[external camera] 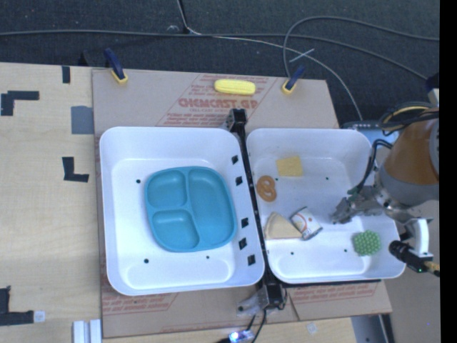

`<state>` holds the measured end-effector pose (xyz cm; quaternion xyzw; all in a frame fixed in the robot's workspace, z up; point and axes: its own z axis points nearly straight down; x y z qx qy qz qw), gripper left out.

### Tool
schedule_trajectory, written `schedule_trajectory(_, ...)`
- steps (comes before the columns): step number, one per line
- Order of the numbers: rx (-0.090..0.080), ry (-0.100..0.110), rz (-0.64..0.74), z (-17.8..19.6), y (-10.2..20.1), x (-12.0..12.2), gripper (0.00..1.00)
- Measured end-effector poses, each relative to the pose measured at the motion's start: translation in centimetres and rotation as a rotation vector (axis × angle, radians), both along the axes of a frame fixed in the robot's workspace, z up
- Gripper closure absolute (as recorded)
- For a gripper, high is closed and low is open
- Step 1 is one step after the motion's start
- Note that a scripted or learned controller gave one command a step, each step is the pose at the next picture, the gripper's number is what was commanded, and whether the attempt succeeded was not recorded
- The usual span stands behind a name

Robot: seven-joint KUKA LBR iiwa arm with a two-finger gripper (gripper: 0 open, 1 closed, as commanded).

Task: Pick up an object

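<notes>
Even, bright overhead light; the white bins (114, 191) glare slightly, shadows stay soft, and the whole frame looks mildly blurred.

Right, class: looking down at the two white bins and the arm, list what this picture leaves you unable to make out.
- Gripper, camera view: small and dark over the right bin; whether it is open or shut is too blurred to tell.
- Arm: cut off by the right edge.
- Small white and red item beside the pale wedge: too small to identify.
- Orange round thing: too blurred to name.
</notes>
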<state>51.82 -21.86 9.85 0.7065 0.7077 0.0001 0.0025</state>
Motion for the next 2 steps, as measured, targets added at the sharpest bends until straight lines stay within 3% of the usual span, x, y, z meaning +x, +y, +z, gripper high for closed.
schedule_trajectory(2, 0.002, 0.000, 0.001, 10.7, 0.2, 2.0, 1.00)
